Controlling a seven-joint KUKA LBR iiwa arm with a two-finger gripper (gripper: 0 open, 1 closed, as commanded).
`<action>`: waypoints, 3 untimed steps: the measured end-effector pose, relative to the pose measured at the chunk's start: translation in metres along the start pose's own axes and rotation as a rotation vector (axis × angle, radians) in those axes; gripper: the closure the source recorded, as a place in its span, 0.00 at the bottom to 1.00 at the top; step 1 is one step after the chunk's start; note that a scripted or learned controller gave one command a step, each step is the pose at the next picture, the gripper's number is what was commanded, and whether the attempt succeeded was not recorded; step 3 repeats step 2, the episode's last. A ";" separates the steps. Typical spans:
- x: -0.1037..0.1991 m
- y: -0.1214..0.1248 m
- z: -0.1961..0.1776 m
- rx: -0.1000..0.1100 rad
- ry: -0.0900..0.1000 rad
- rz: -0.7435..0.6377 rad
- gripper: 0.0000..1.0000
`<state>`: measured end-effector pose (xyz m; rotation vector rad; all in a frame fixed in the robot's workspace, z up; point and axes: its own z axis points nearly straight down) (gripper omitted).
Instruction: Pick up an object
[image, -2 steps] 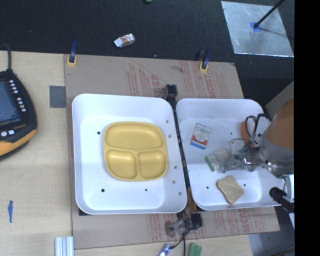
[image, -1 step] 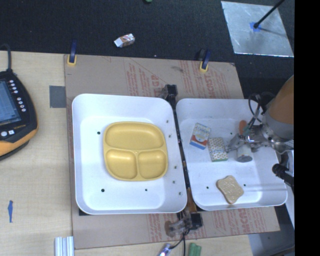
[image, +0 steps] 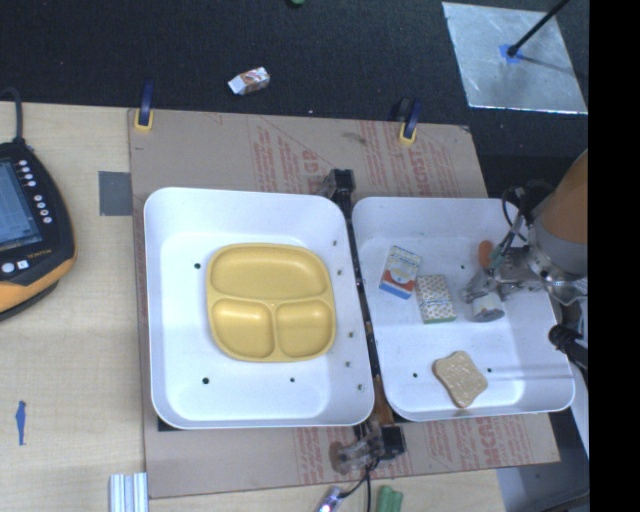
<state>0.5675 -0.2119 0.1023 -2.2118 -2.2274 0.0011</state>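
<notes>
Nearest us, inside the right bin (image: 540, 400) at its front edge, lies a tan, rough-surfaced biscuit-shaped object (image: 460, 378). Further in, near the bin's middle, we see a small green-speckled packet (image: 435, 298), and just beyond it, toward the bin's left wall, a white packet with blue and red print (image: 401, 272); the two lie close together, almost touching. The gripper (image: 487, 298) hangs low over the bin's right half, just right of the speckled packet, with the grey arm (image: 560, 235) entering over the bin's right wall. We cannot tell whether the gripper is spread or closed, nor whether anything sits in it.

Left of the right bin, touching it along one side, the left bin (image: 180, 390) holds a yellow divided plate (image: 270, 300). Far left of the right bin, a handheld control pendant (image: 30, 235) rests on the bench. Beyond the bin's back wall a blue clamp (image: 407, 120) grips the cardboard sheet (image: 300, 150), and further off to the left a crumpled wrapper (image: 249, 81) lies on the dark floor.
</notes>
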 end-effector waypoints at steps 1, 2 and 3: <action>0.085 0.018 0.011 0.001 0.000 0.002 1.00; 0.150 0.006 -0.090 -0.001 0.000 0.003 1.00; 0.150 0.006 -0.090 -0.001 0.000 0.003 1.00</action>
